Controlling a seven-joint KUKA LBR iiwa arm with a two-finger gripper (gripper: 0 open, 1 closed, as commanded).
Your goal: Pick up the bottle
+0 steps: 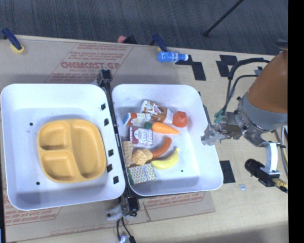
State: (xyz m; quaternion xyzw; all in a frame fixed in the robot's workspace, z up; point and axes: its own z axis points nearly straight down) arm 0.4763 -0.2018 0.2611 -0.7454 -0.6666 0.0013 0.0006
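In the right bin (pixel 205 173), among a pile of toy food, a small white bottle (pixel 136 119) with a red label lies on its side at the upper left of the pile. My gripper (pixel 211 137) hangs just outside that bin's right rim, about level with the pile's middle. It is well to the right of the bottle and apart from every item. Behind it at the frame's right are the grey wrist and the orange band (pixel 273 85). Nothing shows in the gripper.
Around the bottle lie two small cartons (pixel 155 110), a carrot (pixel 165 128), a red tomato (pixel 180 119), a sausage (pixel 162 147), a banana (pixel 166 160) and a patterned box (pixel 142 173). The left bin (pixel 10 135) holds a yellow divided plate (pixel 71 150). A blue object (pixel 168 57) sits on the bench behind the bins.
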